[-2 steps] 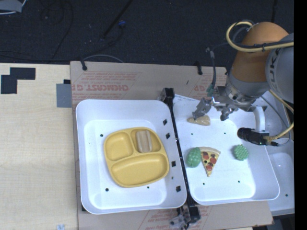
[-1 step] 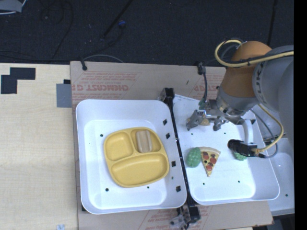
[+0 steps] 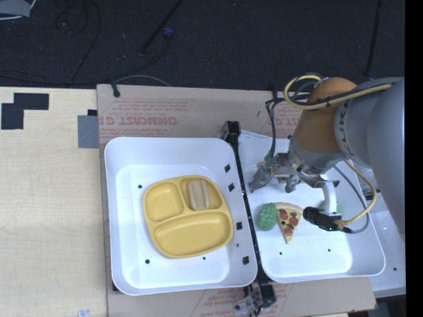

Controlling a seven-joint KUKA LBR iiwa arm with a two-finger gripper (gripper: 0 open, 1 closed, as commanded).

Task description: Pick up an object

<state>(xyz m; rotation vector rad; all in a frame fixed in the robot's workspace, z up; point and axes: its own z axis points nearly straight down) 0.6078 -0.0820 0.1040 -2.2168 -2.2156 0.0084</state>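
A green broccoli-like toy [image 3: 266,216] lies in the right bin [image 3: 330,259], close to the middle divider. A toy pizza slice [image 3: 289,219] touches its right side, tip pointing toward the front. My gripper [image 3: 273,182] hangs just behind these two, over the rear left part of the right bin. It stands open, with nothing between the fingers. The grey arm with its orange band [image 3: 324,121] comes in from the right.
The left bin [image 3: 125,177] holds a yellow divided plate [image 3: 188,233] with a tan piece [image 3: 197,194] in its rear right compartment. A black clamp rail [image 3: 239,190] runs between the bins. Bare white floor lies at the front right of the right bin.
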